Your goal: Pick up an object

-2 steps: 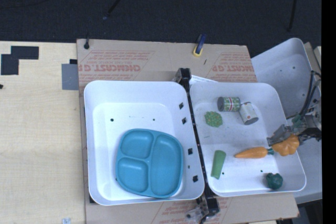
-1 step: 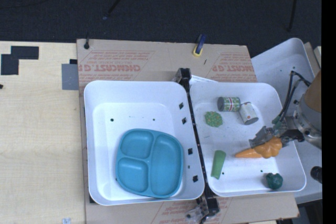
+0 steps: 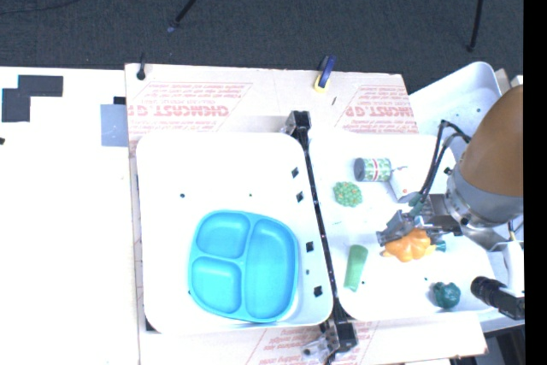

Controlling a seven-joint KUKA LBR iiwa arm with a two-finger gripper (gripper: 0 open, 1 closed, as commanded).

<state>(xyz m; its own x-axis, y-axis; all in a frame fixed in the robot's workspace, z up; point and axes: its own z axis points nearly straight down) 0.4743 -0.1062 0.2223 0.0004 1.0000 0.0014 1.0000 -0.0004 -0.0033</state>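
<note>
An orange toy (image 3: 408, 246), lumpy and rounded, lies on the floor of the right bin (image 3: 402, 154), towards its right side. The gripper (image 3: 404, 226) sits directly over it, its dark fingers reaching down to the toy's top edge and apparently touching it, though whether they are spread or closed, and whether the toy sits between them, cannot be told from this slant. The grey arm (image 3: 491, 184) enters from the right above it. Left of the toy a light green stick (image 3: 355, 267) lies near the bin's divider; a green bumpy ball (image 3: 347, 194) and a small can (image 3: 373, 169) rest farther back. A dark teal lump (image 3: 445, 295) sits near the front right corner. The left bin (image 3: 171, 175) holds a blue divided plate (image 3: 244, 266).
</note>
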